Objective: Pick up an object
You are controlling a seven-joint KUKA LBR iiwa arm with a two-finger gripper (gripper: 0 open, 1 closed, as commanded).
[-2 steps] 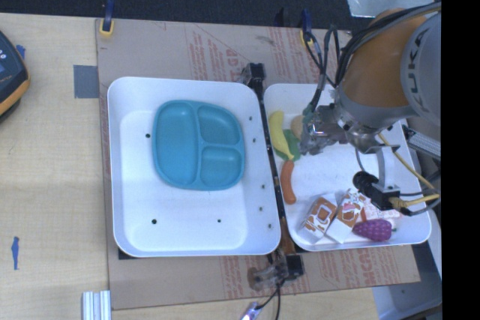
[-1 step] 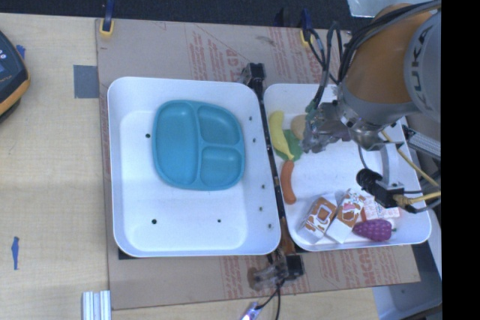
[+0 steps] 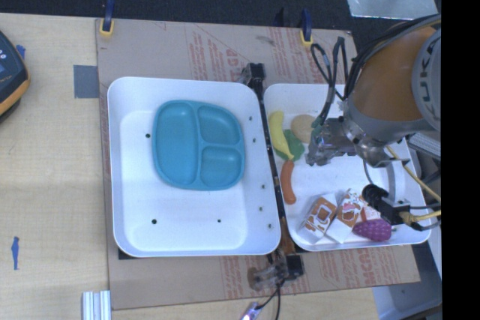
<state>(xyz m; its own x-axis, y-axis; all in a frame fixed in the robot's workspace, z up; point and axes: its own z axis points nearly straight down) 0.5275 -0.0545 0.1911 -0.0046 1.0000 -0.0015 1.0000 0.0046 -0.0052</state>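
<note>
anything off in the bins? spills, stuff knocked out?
Nothing stands out. The blue plate lies flat in the left bin; the banana, carrot and purple grapes all sit inside the right bin.

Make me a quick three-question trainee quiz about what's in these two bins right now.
1. True or false: the blue divided plate lies in the left bin.
2. Which thing lies nearest the front edge of the right bin? A) banana B) purple grapes C) orange carrot
3. Fill in: the gripper hangs over the ____ bin.

Key: 1 true. 2 B. 3 right.
</note>
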